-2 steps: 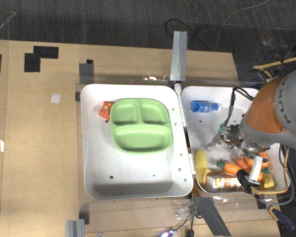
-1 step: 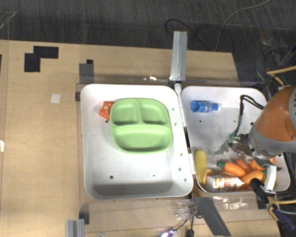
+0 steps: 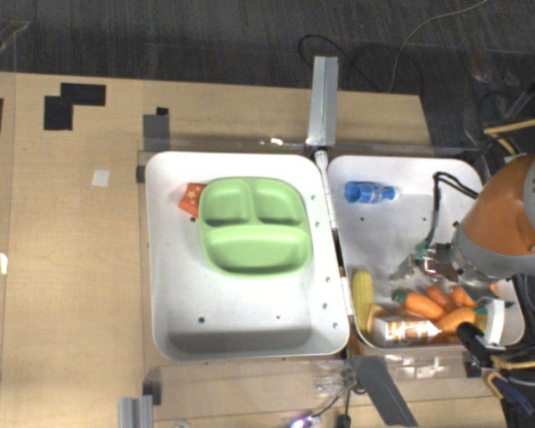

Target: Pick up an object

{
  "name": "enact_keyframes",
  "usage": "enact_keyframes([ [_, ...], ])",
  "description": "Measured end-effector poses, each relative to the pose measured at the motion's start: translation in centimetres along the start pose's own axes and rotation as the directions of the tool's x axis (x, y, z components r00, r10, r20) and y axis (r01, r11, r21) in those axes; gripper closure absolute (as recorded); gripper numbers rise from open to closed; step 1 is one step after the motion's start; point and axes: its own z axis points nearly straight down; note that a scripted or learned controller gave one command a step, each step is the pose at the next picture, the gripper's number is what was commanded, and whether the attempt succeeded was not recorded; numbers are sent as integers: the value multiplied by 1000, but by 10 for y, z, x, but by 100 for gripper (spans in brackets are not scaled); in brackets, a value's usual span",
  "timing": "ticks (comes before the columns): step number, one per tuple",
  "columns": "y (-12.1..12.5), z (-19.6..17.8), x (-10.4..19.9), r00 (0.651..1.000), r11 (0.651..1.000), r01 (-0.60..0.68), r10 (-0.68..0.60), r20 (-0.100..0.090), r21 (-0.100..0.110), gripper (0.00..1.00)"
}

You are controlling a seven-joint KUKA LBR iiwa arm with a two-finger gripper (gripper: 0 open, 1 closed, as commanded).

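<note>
Beside one bottle [image 3: 369, 192], two carrots [image 3: 425, 306].

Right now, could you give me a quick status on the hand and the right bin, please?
Hand low in right bin, over the carrots. Corn and bottle close by; blue bottle apart. Green tray in left bin.

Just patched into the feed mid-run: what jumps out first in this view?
The green divided tray stands out, lying in the left bin with a small red-orange item at its upper-left edge. In the right bin, a blue bottle lies alone near the top, while carrots, a yellow corn cob and other items crowd the bottom. The arm reaches over that pile.
</note>
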Motion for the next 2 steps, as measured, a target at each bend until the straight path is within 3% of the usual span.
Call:
enact_keyframes([
  [1,-1,0,-3,998,998,-60,60,-2,4,0],
  [2,2,-12,-3,998,998,-58,58,-3,-4,100],
])
